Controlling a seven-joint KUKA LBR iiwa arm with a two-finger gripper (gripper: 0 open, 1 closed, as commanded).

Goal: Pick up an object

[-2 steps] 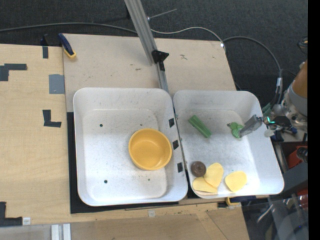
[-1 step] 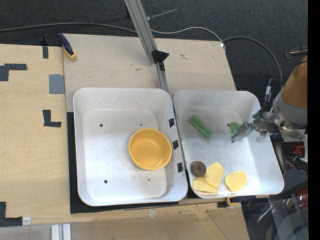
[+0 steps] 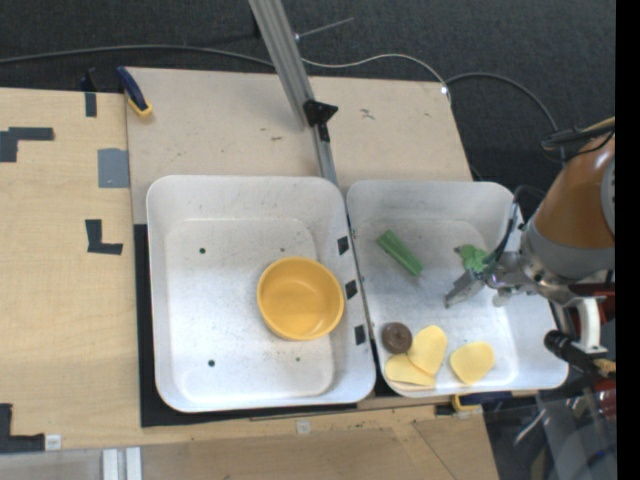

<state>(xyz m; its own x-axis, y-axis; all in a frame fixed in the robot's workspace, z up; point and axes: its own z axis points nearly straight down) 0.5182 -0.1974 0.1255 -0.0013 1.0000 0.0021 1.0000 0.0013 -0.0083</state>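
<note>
Your gripper (image 3: 462, 290) hangs low in the right bin (image 3: 440, 196), and you cannot tell how it is set. Just beside it lies a small green piece (image 3: 472, 258); a green block (image 3: 399, 252) rests apart, toward the bin's middle. You see a yellow bowl (image 3: 300, 298) in the left bin (image 3: 200, 193).

A small green object (image 3: 470, 258) — shape unclear — lies in the right bin (image 3: 430, 196), at the gripper (image 3: 462, 290).

A robotics lab — taped bench (image 3: 60, 268), loose cables (image 3: 400, 63), white bins (image 3: 160, 208).
</note>
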